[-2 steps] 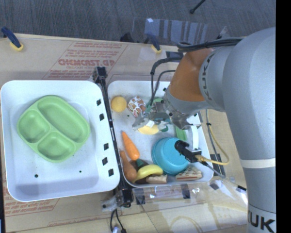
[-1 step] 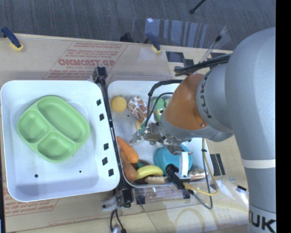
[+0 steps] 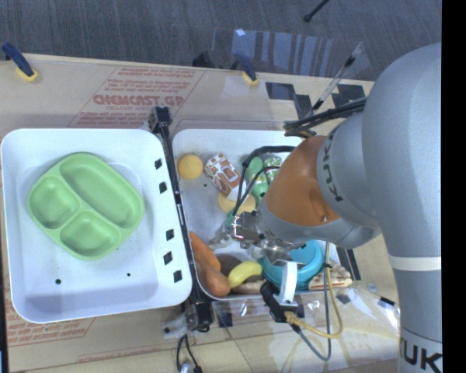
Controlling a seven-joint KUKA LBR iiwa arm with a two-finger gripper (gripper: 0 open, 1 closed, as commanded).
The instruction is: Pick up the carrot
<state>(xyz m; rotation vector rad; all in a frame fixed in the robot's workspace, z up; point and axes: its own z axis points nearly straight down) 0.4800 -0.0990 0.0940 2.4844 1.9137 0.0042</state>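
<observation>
Even, bright overhead light; soft shadows, slight blur, mild glare.

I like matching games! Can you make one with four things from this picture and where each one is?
Things:
1. green plate
2. carrot
3. yellow ball
4. banana

Places:
A. near the top left corner of the right bin
B. alone in the left bin
C. along the left wall of the right bin, near the bottom
D. at the bottom of the right bin, just right of the carrot

Pairs: 1-B, 2-C, 3-A, 4-D
</observation>
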